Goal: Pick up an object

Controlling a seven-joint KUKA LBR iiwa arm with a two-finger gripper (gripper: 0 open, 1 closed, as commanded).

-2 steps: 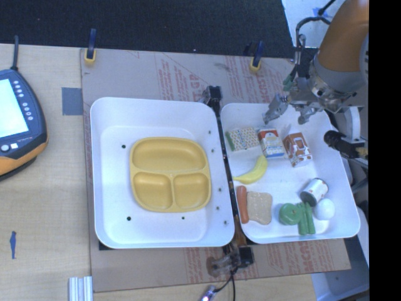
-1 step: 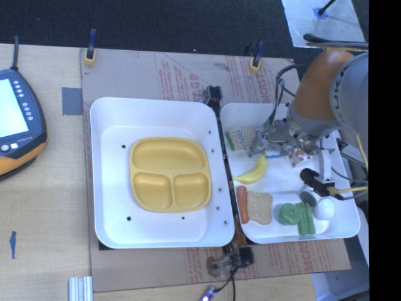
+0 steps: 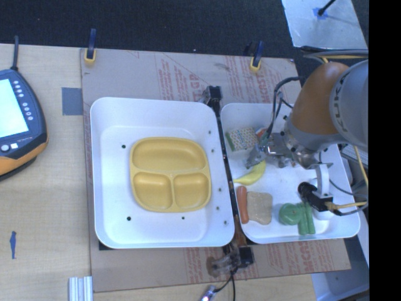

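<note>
My gripper (image 3: 259, 155) hangs low over the right bin (image 3: 341, 231), near its left wall. Its tip is just above the upper end of a yellow banana (image 3: 249, 177) and looks to be touching it. A green and white packet (image 3: 240, 138) lies just behind the gripper. Along the bin's front lie an orange sausage (image 3: 242, 204), a slice of bread (image 3: 260, 207) and a green toy (image 3: 297, 216). The arm's wrist covers the bin's right middle part.
The left bin (image 3: 106, 224) holds a yellow divided plate (image 3: 169, 171). A teach pendant (image 3: 15, 124) lies at the far left of the bench. Clamps (image 3: 91, 49) (image 3: 255, 55) stand at the back edge of the cardboard.
</note>
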